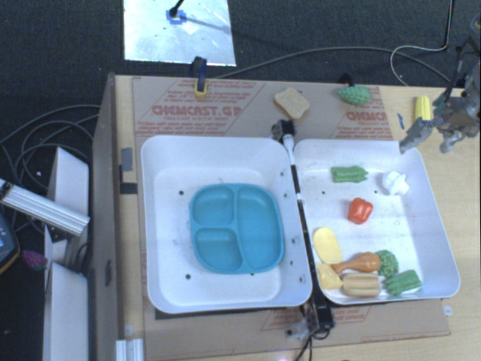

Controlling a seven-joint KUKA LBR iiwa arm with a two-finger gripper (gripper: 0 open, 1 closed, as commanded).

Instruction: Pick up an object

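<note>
The right bin (432,201) holds several toy foods: a green pickle (349,174), a white piece (394,183), a red pepper (360,210), a pale yellow slice (326,244), a drumstick (359,262), broccoli (387,261), a hot dog (361,284) and a green pod (403,281). My gripper (431,140) hangs over the bin's far right corner, beyond the white piece. It is open, its two fingers are spread, and nothing is between them.
The left bin (165,201) holds a blue divided plate (236,227). On the cardboard behind the bins lie a bread slice (291,102), a green knobbly toy (355,94) and a yellow piece (423,109). A yellow clamp (199,77) stands at the back edge.
</note>
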